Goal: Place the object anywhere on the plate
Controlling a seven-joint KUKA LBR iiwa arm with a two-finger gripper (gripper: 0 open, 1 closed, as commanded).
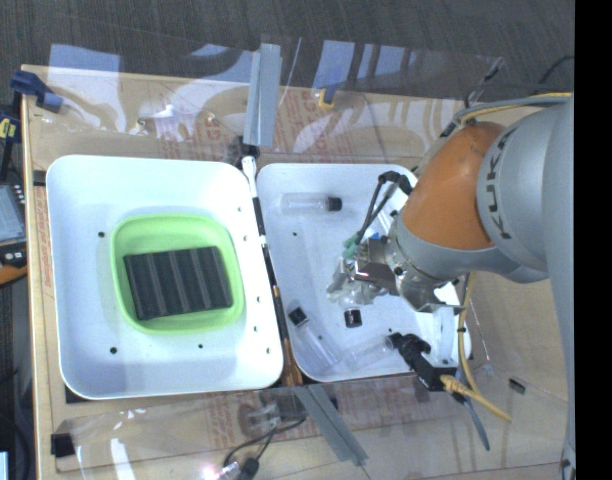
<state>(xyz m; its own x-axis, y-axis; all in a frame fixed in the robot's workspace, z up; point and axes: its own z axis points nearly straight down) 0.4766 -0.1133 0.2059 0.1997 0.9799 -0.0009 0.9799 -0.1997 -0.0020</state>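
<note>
Over the right bin [286,193] the gripper [354,273] is hanging low, close to the floor, with the arm [486,198] bulking in behind it. Whether it is open or closed on anything I cannot tell — glare and wiring are blurring that spot. It looks like the pick is under way, not yet the carry.

Scattered around the gripper are small pieces: a clear tube with a dark cap [311,204] lying well above it, a small black block [352,318] just below it, another black bit [297,317] below and to the left near the bin wall. Which of these is the object is unclear; none is on the plate.

Far left of the gripper, in the other bin [71,193], the green plate [126,243] is sitting with a dark ribbed insert [176,280] in its middle. Next, judging from this, calls for a firm grasp, a lift clear of the two bin rims between, then a sideways carry — the rims being the likely snag.
</note>
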